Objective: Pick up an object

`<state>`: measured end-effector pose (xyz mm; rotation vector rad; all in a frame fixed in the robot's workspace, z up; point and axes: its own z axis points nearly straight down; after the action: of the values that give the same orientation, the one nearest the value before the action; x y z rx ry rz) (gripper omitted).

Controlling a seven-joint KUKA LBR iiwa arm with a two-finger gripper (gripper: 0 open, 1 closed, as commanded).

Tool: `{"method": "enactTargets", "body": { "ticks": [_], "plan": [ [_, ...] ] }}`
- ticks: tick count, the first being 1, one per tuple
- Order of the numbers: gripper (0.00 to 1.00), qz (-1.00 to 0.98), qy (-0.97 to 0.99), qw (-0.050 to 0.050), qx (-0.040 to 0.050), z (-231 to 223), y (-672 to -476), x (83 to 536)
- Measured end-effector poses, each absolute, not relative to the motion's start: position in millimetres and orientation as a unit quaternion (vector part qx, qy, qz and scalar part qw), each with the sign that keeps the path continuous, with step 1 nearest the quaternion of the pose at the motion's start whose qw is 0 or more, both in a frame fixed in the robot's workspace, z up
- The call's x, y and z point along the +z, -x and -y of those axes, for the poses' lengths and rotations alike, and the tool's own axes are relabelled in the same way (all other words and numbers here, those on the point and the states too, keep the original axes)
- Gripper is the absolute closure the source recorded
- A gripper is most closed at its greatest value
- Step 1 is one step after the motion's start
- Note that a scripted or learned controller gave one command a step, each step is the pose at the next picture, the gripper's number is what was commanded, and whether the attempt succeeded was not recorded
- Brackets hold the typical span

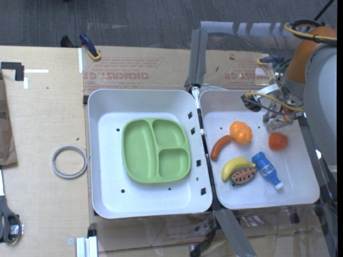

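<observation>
Camera view from above takes in a pale wooden tabletop (pixel 43 122) with two shallow white bins side by side on it, and dark grey carpet (pixel 161 9) beyond the far edge. A sheet of brown cardboard (pixel 139 68) with red print lies flat under the far side of the bins. On the bare wood to the left lie a roll of clear tape (pixel 69 161), a brown paper bag (pixel 6 127) at the edge, and a pair of scissors (pixel 8 226) in the near corner. A blue and yellow clamp (pixel 90 46) sits at the far edge of the wood.

The left bin (pixel 102 143) holds a green divided plate (pixel 157 150), lying flat near the middle. The right bin (pixel 300 189) holds the toys: an orange pepper (pixel 241 132), a red sausage (pixel 220 146) just left of it, a yellow banana (pixel 234 167) touching a watermelon slice (pixel 244 175), a blue bottle (pixel 266 169) lying on its side beside them, and a red tomato (pixel 277 141) toward the right wall.

The grey arm (pixel 324 90) comes in from the right, its orange band (pixel 308 50) above the wrist. The jaws (pixel 278 121) hang over the far right part of the right bin, just above the tomato and apart from the pepper; whether they are wide or narrow I cannot tell, and nothing is seen between them.
</observation>
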<state>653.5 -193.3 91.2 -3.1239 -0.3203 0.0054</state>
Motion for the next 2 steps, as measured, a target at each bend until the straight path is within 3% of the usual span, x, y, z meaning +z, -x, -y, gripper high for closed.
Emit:
{"method": "enactTargets", "body": {
  "ticks": [2],
  "plan": [
    [1.00,0.100,0.995,0.000,0.0005,214.6,-649.6,92.1]
  ]
}}
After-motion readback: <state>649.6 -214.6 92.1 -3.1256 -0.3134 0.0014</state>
